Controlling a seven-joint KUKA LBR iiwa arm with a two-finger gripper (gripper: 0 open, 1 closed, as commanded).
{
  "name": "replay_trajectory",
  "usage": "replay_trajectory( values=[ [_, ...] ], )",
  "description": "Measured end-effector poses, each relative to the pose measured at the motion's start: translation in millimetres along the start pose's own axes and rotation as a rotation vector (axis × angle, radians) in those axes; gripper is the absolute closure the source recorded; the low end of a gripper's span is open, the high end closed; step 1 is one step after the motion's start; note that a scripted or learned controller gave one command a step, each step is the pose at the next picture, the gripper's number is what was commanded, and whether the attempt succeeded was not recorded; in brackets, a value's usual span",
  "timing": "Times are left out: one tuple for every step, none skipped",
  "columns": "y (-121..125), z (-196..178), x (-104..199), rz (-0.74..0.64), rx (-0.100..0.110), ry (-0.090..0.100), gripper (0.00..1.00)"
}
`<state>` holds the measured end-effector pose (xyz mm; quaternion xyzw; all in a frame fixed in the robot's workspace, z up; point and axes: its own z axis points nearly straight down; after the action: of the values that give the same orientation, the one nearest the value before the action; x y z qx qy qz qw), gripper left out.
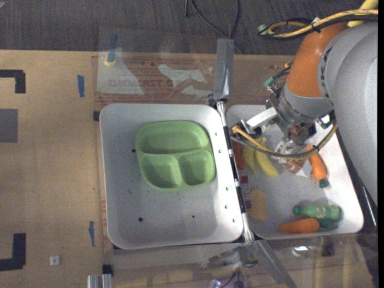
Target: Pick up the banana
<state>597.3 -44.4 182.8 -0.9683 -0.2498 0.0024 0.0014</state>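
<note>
The banana [266, 164] lies yellow and curved in the upper left part of the right bin [351, 218], partly crossed by the arm's cables. My gripper [295, 141] hangs over the upper middle of that bin, just right of and slightly above the banana. The grey wrist with its orange band covers the gripper from above.
The right bin also holds an orange carrot [317, 165] beside the gripper, a second carrot [299, 225] and a green bottle [318, 211] at the front, and a pale yellow item [258, 204]. A green divided plate [175, 155] sits in the left bin [120, 209].
</note>
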Motion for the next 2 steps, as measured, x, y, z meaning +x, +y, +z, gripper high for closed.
replay_trajectory(
  values=[
    [41.8,95.0,-35.2,0.103,-0.003,0.010,0.00],
    [44.1,87.0,-37.9,0.108,-0.002,0.004,1.00]
  ],
)
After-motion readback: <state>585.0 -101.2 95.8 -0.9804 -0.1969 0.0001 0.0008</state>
